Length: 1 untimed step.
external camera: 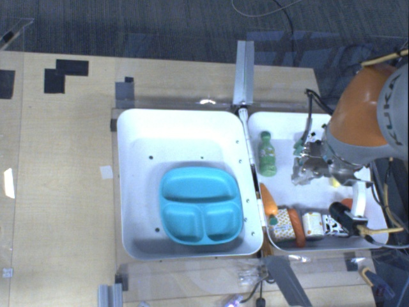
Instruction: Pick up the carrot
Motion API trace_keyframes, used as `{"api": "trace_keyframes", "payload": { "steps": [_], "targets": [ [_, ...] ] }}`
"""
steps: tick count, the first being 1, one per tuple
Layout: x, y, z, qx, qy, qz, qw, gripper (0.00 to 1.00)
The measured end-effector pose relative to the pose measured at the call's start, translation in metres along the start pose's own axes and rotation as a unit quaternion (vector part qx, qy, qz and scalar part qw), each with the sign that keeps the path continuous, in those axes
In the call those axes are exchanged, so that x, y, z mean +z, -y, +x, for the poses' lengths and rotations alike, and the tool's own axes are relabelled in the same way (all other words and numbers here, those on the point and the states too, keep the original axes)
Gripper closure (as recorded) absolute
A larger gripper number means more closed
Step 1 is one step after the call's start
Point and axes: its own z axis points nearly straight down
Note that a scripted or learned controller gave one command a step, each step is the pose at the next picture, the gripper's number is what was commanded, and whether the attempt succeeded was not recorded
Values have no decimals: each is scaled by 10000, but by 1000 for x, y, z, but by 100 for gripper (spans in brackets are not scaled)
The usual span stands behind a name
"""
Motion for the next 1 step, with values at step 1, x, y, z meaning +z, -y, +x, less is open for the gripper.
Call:
{"api": "trace_keyframes", "payload": {
  "steps": [1],
  "targets": [
    [12, 4, 63, 616, 5, 10, 9981, 100]
  ]
}}
